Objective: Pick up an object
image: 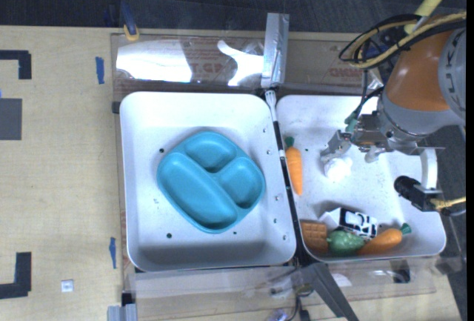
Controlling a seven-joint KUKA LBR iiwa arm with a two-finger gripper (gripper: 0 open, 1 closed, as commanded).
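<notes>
Gripper (pixel 342 151) hangs over the right white bin (pixel 429 238), fingers spread around a small white ball (pixel 337 167). An orange plastic carrot (pixel 295 168) lies by the bin's left wall; toy foods (pixel 354 233) crowd its near edge.

gripper (pixel 339 151) over right bin (pixel 425 232) | white object (pixel 337 168) just below | blue tray (pixel 211 180) in left bin (pixel 141 134)

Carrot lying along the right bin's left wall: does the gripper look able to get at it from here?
Probably yes: the carrot lies alone and uncovered, left of the gripper, though the wall beside it may crowd one finger.
</notes>
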